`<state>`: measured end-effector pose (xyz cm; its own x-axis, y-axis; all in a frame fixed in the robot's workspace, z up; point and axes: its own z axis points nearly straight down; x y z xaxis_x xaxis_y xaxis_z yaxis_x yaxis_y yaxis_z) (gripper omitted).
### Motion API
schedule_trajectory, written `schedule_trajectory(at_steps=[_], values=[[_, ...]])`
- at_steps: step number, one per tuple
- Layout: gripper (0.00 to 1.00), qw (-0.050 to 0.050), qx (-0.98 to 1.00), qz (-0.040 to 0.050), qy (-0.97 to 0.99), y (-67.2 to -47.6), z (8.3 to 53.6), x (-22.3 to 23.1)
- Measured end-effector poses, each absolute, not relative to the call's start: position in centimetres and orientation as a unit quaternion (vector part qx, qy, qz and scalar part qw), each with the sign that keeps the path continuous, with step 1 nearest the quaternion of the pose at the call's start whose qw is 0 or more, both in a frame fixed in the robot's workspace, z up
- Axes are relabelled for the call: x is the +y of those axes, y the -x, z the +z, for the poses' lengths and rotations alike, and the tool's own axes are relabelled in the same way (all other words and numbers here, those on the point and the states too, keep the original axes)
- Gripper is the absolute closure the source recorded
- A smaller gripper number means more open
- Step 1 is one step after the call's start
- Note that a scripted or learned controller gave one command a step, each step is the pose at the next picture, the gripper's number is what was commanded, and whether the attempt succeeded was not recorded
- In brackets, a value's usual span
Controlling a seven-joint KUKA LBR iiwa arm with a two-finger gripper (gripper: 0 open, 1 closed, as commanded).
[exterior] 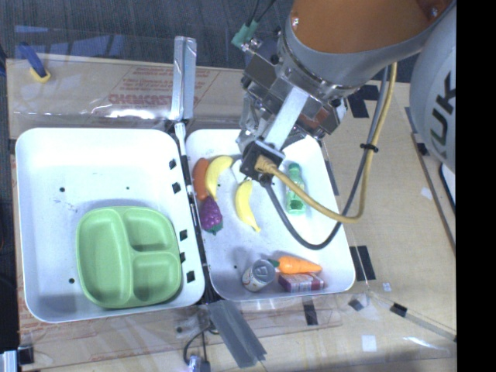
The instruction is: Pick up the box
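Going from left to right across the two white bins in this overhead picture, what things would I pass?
Green divided plate → purple eggplant → yellow banana → silver can → green bottle.

Arm [364,22]: broad orange band above grey metal wrist housing. White link [288,115] ran to a black block with yellow fitting. Yellow hose [353,208] and black cables [298,231] looped alongside. Green connector [245,34] on thin wires. Black lettering on grey casing.

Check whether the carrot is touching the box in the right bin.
Touching. The camera view shows the carrot lying across the top edge of the box with no white bin floor showing between them, near the can.
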<state>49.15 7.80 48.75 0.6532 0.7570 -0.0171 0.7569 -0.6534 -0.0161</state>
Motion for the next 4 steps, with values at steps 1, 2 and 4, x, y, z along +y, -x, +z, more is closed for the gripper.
schedule_trajectory(at_steps=[1,2,4], values=[[0.00,0.004,-0.416,0.0113,0.909,-49.1,48.8,7.8],[1.00,0.004,-0.421,0.0123,0.907,-49.2,49.7,8.0],[1.00,0.004,-0.426,0.0135,0.905,-49.2,50.6,8.2]])
